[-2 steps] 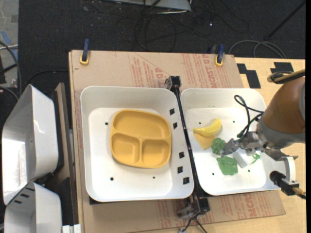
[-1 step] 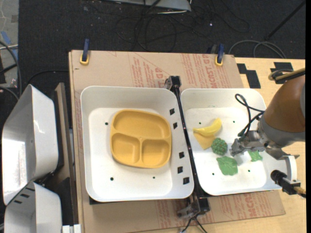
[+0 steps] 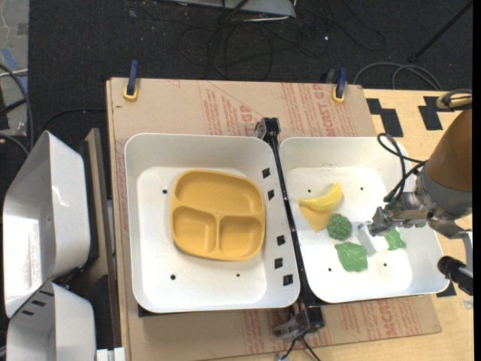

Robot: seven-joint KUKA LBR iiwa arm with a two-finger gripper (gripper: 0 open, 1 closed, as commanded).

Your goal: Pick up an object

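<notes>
Big yellow tray (image 3: 218, 213) idles in the left bin (image 3: 143, 201) while the jaws (image 3: 376, 226), their spread impossible to tell, hang low in the right bin (image 3: 421, 277), green broccoli (image 3: 339, 226) just left of them.

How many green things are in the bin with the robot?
3: a bumpy ball mid-bin, a flat piece below it, another beside the gripper, partly hidden.

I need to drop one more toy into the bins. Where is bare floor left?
Right bin: free along the far wall and the near-left corner. Crowded mid-bin, where the banana, broccoli, green pieces and gripper cluster. Left bin: only margins around the yellow tray.
</notes>
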